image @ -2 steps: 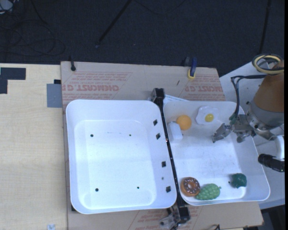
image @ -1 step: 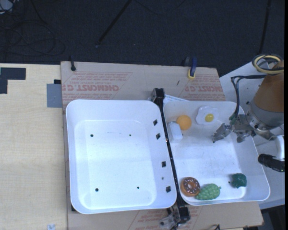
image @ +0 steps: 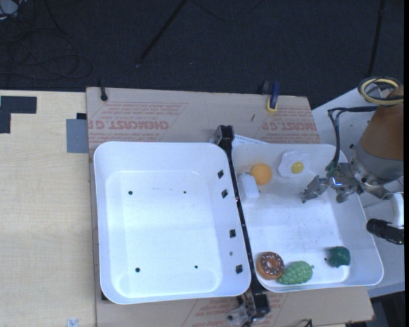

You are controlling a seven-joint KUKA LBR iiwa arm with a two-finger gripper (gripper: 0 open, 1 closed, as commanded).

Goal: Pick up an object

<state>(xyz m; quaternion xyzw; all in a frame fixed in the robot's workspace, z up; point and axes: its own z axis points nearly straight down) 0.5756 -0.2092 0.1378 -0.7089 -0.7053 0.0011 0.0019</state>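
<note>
The right bin [image: 307, 230] holds several small things. An orange ball [image: 262, 174] lies at its far left, touching a white block [image: 249, 187]. A fried-egg toy [image: 294, 164] rests at the far edge. At the near edge sit a chocolate doughnut [image: 270, 265], a green bunch of grapes [image: 296, 272] and a dark green piece [image: 339, 256]. My gripper [image: 325, 189] hangs over the bin's right side, below the egg, open with nothing between its fingers.
The left bin [image: 105, 182] stands beside the right one, a black divider [image: 233, 203] between them. Both rest on a cardboard sheet [image: 163, 118]. The grey and orange arm [image: 385, 138] enters from the right.
</note>
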